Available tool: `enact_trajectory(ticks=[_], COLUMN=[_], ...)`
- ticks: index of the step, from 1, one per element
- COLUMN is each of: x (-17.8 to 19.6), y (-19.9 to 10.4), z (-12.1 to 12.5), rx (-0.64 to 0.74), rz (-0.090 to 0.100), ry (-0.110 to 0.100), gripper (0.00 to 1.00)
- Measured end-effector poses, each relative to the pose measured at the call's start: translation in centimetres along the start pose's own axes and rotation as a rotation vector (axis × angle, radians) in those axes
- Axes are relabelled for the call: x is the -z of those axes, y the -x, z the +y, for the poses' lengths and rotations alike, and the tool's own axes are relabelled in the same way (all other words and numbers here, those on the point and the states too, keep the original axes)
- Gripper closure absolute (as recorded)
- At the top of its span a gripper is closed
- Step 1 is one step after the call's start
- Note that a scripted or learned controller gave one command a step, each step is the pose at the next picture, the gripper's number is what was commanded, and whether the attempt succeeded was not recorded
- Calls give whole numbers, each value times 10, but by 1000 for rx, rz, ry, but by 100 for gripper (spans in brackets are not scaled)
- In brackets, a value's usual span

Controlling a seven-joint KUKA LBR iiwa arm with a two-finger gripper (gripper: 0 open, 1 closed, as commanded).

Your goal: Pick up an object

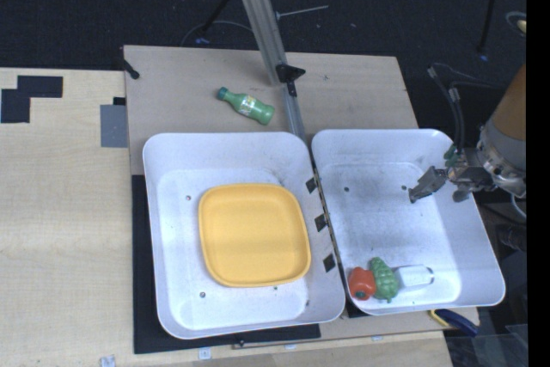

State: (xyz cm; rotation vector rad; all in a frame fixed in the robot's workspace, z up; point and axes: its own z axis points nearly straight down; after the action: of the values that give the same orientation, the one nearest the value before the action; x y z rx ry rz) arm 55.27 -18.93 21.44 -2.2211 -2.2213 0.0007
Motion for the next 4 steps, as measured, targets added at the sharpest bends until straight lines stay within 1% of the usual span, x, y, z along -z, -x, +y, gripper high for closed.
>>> enact_trajectory(ticks=[1,2,3,4], x=[-61,-117,-122,-111], y=[-5,-15,-15,-14], z=[-6,-11,-11,-11], rx=[1,1,0,-2], rz=[1,1,0,0], ry=[-5,-5,1,3], gripper=[0,0,0,100])
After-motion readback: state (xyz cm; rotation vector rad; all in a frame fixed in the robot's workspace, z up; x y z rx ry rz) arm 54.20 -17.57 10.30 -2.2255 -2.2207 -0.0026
